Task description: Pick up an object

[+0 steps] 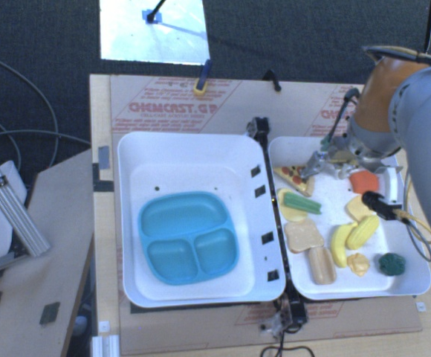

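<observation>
The tool (pixel 316 162) is seen low in the right white bin (pixel 416 281), just above the flat triangular plastic pizza slice (pixel 290 175); its state cannot be told. The slice is judged light, stiff and thin, best pinched across its edges.

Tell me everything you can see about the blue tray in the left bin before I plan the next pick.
The blue tray is a light blue, plastic-looking divided plate with rounded corners and a raised rim. It has three compartments: one large one across the far side and two smaller ones along the near side, all bare. It lies flat and right side up on the floor of the left bin, slightly rotated, nearer the front wall than the back. Nothing rests on it or touches it apart from the bin floor.
</observation>
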Robot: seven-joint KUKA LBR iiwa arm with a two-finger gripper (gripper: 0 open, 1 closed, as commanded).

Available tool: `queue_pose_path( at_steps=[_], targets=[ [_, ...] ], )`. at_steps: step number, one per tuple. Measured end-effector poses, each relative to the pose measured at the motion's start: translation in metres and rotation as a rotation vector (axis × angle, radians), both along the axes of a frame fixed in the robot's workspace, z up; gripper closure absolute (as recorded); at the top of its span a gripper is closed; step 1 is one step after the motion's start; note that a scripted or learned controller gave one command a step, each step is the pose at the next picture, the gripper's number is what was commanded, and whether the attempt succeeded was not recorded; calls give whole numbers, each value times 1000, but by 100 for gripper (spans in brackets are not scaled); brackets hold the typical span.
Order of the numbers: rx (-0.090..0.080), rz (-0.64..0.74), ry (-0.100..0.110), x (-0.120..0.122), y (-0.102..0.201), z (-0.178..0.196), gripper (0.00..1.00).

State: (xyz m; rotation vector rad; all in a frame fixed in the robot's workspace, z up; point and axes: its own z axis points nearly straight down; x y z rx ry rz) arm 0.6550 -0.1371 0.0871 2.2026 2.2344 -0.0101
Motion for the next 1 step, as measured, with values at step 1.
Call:
queue_pose_path(
  at_steps=[1],
  targets=[
    [19, -2, -4, -27, -48, 0, 0]
  ],
)
